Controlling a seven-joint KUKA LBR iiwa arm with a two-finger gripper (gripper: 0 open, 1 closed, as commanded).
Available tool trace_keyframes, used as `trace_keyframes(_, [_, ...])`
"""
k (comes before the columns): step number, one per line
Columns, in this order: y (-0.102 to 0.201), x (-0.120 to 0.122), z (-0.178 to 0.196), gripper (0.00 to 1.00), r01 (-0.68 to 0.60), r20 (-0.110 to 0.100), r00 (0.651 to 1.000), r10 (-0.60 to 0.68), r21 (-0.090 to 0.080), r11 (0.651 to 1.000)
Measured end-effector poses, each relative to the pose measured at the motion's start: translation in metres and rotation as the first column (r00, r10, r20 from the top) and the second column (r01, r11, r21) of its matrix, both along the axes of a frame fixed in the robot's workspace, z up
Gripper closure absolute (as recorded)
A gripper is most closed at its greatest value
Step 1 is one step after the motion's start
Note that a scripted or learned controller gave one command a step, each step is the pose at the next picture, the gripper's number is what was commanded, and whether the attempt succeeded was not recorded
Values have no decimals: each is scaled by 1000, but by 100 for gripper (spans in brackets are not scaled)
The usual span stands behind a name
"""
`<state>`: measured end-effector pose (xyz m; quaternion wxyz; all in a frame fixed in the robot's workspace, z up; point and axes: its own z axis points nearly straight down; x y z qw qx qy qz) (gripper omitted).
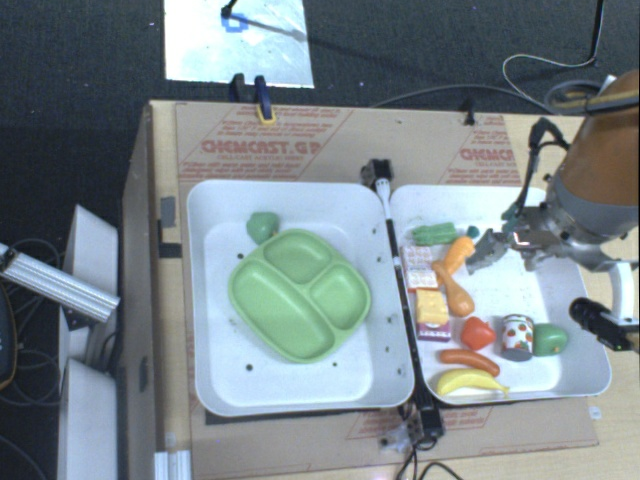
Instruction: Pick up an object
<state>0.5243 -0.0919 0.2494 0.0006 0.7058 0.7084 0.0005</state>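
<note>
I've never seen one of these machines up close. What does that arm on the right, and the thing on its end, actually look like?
The arm is a thick rounded body, grey with a broad orange band above the wrist. A thin dark cable loops beside it. At its end sits the tool, a small dark-grey metal assembly with pale, shiny parts near its base, much slimmer than the arm. A separate black bar sticks out lower down near the arm.
</note>
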Motion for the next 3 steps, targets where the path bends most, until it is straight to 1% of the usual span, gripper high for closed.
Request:
trace_keyframes(1, [-16, 55, -143, 0, 3, -4, 1000, -3, 1, 1000])
trace_keyframes(2, [-16, 57, -130, 100, 2, 2, 1000, -2, 0, 1000])
trace_keyframes(3, [-16, 57, -130, 0, 2, 1, 1000, -2, 0, 1000])
